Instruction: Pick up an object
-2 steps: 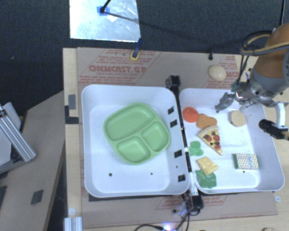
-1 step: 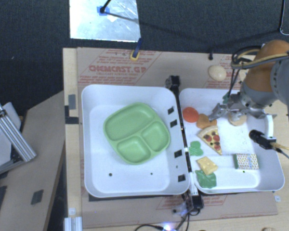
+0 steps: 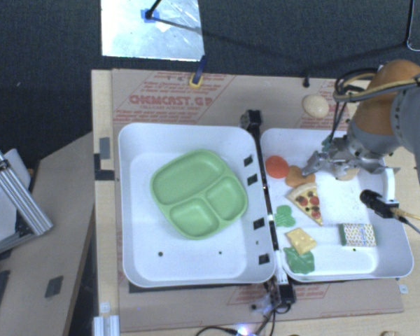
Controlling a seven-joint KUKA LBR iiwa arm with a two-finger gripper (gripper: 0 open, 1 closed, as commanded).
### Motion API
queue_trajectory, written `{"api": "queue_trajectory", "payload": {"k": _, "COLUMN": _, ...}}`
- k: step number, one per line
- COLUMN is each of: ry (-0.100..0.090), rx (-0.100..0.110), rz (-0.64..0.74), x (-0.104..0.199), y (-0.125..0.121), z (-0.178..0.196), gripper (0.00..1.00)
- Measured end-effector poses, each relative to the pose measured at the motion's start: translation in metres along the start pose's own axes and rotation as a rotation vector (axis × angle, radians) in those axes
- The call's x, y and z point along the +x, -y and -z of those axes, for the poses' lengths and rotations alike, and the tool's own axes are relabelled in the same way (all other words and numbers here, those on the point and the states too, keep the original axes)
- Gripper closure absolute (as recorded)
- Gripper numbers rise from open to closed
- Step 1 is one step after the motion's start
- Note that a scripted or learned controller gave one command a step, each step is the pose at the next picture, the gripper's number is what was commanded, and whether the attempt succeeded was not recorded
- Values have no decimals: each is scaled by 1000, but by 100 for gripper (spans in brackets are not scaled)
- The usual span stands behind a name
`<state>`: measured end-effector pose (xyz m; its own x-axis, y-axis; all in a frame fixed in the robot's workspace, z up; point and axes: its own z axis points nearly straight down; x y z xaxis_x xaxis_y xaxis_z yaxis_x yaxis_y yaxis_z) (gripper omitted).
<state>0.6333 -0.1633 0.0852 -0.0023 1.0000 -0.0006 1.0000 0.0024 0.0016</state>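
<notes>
In the camera view, the gripper is seen low over the back of the right bin, close to its rear wall; whether the claw is spread or pressed together cannot be told. Just beside it lie an orange round piece and a tan cookie-like piece. A pizza slice, cheese wedge, green pieces and a patterned block are spread toward the front, with bare floor between. The left bin bears a green divided tray. "QUIKCAST" is printed on the cardboard, partly blurred.
</notes>
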Motion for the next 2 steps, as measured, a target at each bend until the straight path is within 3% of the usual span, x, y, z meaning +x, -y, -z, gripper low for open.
{"api": "queue_trajectory", "payload": {"k": 1, "ry": 0, "rx": -5, "rz": 0, "x": 0, "y": -2, "z": 13, "gripper": 100}}
{"api": "queue_trajectory", "payload": {"k": 2, "ry": 1, "rx": -6, "rz": 2, "x": 0, "y": -1, "z": 78, "gripper": 100}}
